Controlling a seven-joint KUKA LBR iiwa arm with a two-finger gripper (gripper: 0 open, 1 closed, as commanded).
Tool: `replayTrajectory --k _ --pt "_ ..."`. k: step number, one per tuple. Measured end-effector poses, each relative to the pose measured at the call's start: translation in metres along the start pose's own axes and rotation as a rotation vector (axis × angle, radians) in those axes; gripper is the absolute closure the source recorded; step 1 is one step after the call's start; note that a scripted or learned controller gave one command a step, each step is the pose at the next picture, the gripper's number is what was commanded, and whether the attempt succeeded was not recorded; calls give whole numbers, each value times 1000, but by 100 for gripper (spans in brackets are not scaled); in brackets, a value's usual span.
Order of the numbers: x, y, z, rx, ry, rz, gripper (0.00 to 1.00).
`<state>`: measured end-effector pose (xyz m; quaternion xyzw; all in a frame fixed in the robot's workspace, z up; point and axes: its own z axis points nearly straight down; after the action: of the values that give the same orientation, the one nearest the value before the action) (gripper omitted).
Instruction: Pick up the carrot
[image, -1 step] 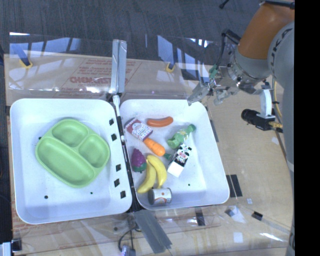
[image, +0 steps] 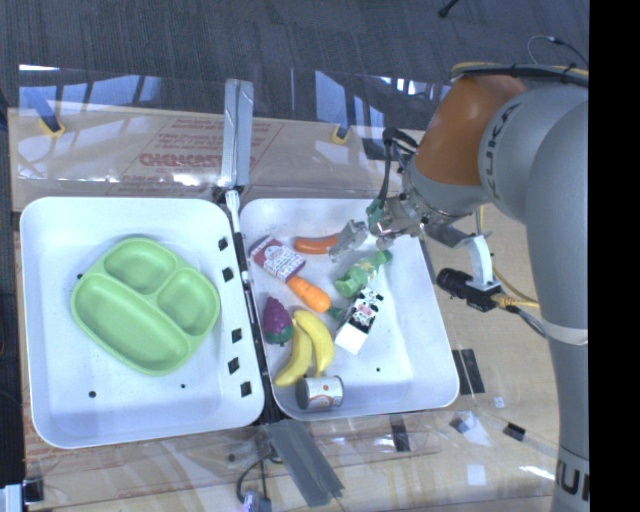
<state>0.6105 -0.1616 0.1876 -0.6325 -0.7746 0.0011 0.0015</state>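
Pincer (image: 362, 233): mine, hovering in the upper part of the right bin (image: 425, 350), fingers apart and holding nothing.
Carrot (image: 309, 293): below-left of my pincer, mid-bin, lying aslant between a red packet (image: 278, 260) and bananas (image: 306, 347).
Handling: likely light, stiff, smooth; I'd grip across its thick middle.
Look: short, orange, tapered.

Grey arm (image: 540, 200) is seen at right of frame, orange band (image: 465, 125) at upper right above the wrist — wrist is angled down and to the left. Gripper (image: 352, 240) is positioned approx. centre-right of frame, fingers pointed left; finger gap can't be judged — too small.
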Motion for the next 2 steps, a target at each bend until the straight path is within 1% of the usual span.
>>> replayTrajectory --k 1,2 --pt "60 5 97 0 0 -226 0" --pt "60 5 87 0 -1 -229 100"
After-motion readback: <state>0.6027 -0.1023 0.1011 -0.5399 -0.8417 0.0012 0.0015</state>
